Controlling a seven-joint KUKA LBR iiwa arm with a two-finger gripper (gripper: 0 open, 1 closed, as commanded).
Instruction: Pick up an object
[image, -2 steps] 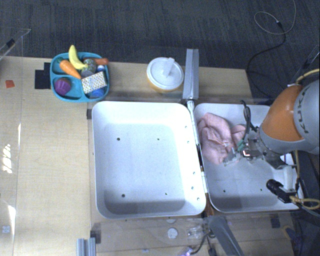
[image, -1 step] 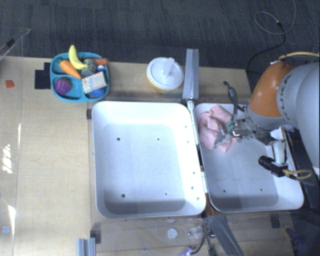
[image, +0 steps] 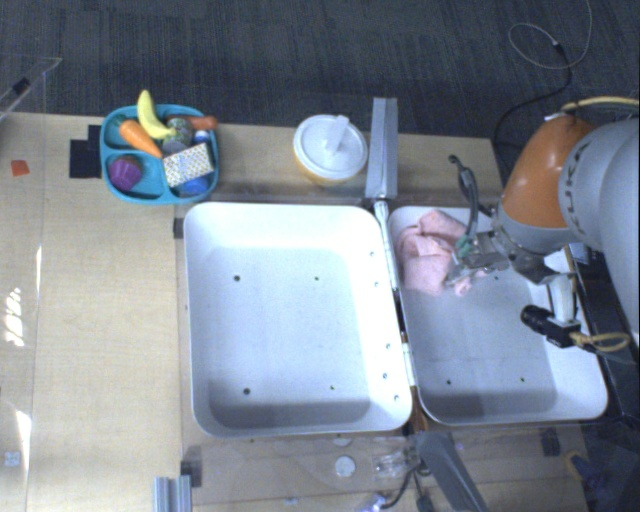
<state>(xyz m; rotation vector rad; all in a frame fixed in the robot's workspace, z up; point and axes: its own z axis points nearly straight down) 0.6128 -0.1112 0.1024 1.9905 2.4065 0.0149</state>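
The end effector (image: 467, 262) is low over the right-hand shallow white plastic bin (image: 510, 395), at its upper left part. Touching its left side lies a soft, crumpled pale pink cloth (image: 425, 255), bunched in rounded folds, possibly nipped at its edge. Whether the end effector is spread or pressed together, I cannot tell.

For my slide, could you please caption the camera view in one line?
Arm's tool down at a pink cloth in the right bin's far left corner; left bin beside it.
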